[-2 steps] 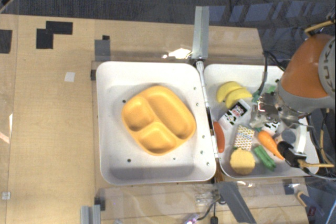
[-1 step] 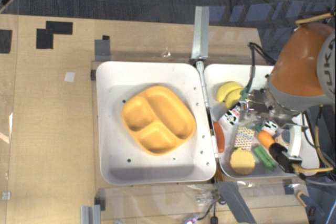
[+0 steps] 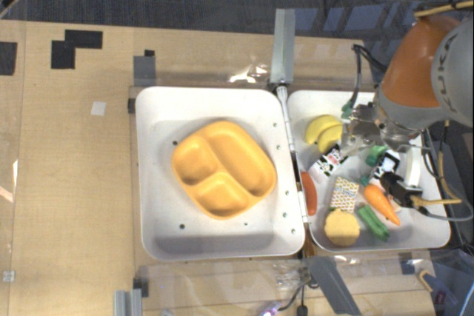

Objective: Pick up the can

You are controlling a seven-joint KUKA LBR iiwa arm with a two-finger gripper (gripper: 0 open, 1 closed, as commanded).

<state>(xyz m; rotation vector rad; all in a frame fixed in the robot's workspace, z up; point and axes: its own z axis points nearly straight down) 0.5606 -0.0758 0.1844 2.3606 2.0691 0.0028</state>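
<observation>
In the left bin (image 3: 148, 181), yellow divided plate (image 3: 222, 168), right bin (image 3: 437, 233) holding banana (image 3: 324, 129), carrot (image 3: 381, 203)

Divided plate (image 3: 222, 168) in left bin (image 3: 152, 181) — banana (image 3: 324, 129), carrot (image 3: 381, 203) in right bin (image 3: 433, 233).

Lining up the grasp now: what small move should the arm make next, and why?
Probably shift the claw slightly left in the view and down: what looks like the black-and-white labelled can lies just left of it, below the yellow banana.

Arm (image 3: 437, 63) cut by right edge; claw (image 3: 363, 138) fingers indistinct.
</observation>
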